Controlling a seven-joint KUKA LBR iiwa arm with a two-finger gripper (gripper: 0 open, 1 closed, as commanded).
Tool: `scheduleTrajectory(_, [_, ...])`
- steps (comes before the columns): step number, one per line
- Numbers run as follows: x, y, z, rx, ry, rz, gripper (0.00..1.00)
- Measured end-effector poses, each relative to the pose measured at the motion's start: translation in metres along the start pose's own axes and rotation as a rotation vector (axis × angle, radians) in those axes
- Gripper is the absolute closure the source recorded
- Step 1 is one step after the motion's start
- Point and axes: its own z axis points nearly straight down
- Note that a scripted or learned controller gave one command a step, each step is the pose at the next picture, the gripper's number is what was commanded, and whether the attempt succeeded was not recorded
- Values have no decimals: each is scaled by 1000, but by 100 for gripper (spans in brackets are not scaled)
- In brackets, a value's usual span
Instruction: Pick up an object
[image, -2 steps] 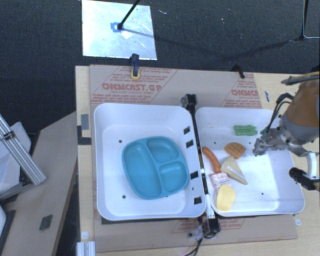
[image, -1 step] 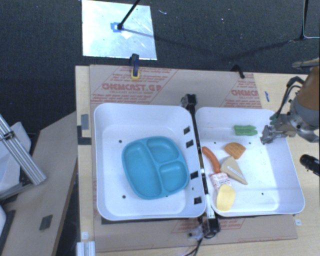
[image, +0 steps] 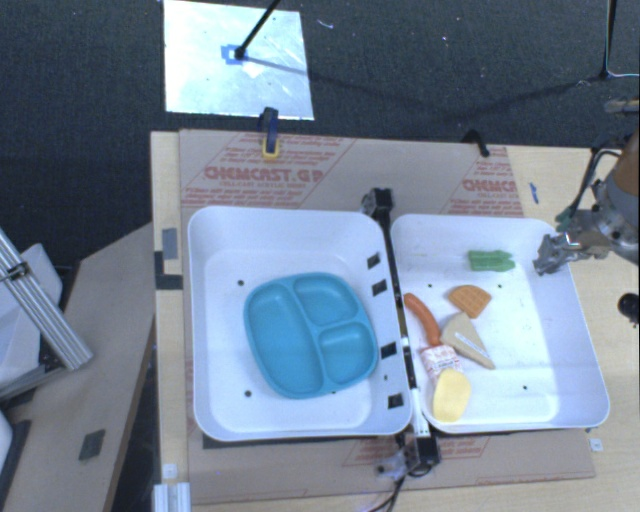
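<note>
A slanted overhead look at a wooden worktop (image: 170, 330) carrying two shallow white bins side by side. The left bin (image: 215, 250) holds a blue divided plate (image: 308, 333) with three sections, lying flat near the middle. Black clips run along the seam where the two bins meet.

The right bin (image: 560, 340) holds a cluster of small toy foods in its left half. Nearest the seam lies an orange-red sausage (image: 423, 317), set at a slant. Just below it is a small red and white packet (image: 438, 359), and below that a yellow oval piece (image: 451, 394). A pale cream wedge (image: 468, 340) touches the packet on its right. Above the wedge sits an orange-brown piece (image: 470, 299). Farther up, apart from the rest, lies a green piece (image: 491, 261).

At the right bin's far right edge, the arm's tool (image: 552, 252) hangs near the rim, with nothing between its fingers; whether it is open or closed cannot be told.
</note>
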Motion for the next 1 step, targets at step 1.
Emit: scheduleTrajectory(1, [46,-3,-9,3,3,-4,100])
